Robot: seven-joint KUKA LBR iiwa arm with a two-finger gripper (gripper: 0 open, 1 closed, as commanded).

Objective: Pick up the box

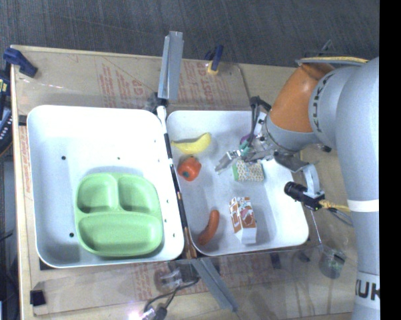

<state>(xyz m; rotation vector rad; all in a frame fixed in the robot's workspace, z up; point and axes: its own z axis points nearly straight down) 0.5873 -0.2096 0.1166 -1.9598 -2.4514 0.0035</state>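
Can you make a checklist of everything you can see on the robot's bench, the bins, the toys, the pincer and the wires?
Surface: wooden bench with two white bins, left bin and right bin.
Job's things: brown and white box lying in the right bin; small green speckled box under the pincer.
Clutter: banana, tomato, sausage; green tray in the left bin.
Grippers: pincer low over the green speckled box.
Cables: thin cable by the arm.
Surroundings: blue clamps, dark floor.
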